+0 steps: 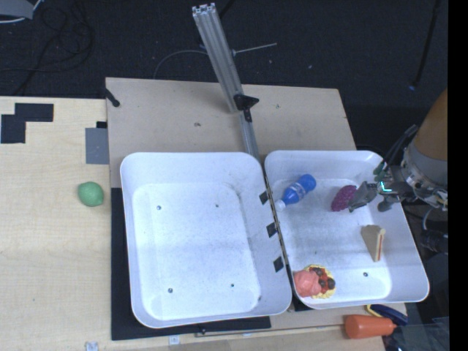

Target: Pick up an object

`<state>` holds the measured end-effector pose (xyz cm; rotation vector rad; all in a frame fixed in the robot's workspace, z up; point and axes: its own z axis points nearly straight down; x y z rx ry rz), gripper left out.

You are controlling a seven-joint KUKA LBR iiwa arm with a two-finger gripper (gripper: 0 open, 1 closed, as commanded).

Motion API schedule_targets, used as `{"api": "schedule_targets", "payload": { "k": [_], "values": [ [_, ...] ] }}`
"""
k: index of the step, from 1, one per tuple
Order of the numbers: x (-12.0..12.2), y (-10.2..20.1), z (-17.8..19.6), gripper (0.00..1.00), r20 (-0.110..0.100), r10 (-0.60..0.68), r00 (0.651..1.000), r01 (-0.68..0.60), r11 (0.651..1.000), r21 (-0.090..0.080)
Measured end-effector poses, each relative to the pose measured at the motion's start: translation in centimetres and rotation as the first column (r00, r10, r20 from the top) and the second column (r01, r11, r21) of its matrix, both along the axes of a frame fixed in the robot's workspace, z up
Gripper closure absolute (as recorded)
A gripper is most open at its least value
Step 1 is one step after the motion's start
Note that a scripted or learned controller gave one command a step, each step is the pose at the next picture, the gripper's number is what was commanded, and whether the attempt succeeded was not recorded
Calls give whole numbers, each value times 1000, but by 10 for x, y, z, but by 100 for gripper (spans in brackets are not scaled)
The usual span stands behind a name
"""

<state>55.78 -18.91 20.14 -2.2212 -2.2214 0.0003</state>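
Note:
The right bin point(344, 291) holds a blue and clear bottle point(296, 190) near its left wall, a purple lump point(343, 197) to the bottle's right, a tan wedge point(374, 241) by the right wall and a red and yellow lump point(315, 281) at the front. My gripper point(372, 196) hangs over the bin's right side, just right of the purple lump. Its dark fingers point(360, 197) stand spread with nothing between them.
The left bin point(139, 174) lies beside the right one. A green ball point(91, 194) rests on the wooden bench at the left. An orange object point(368, 326) lies in front of the right bin. A metal rail point(221, 53) slants up behind the bins.

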Motion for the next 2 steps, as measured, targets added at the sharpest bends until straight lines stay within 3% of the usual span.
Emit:
{"api": "schedule_targets", "payload": {
  "k": [1,2],
  "values": [
    [0,0,0,0,0,0,1000,0,1000,0],
    [-7,0,-44,0,-4,1,1000,-1,1000,1]
  ]
}}
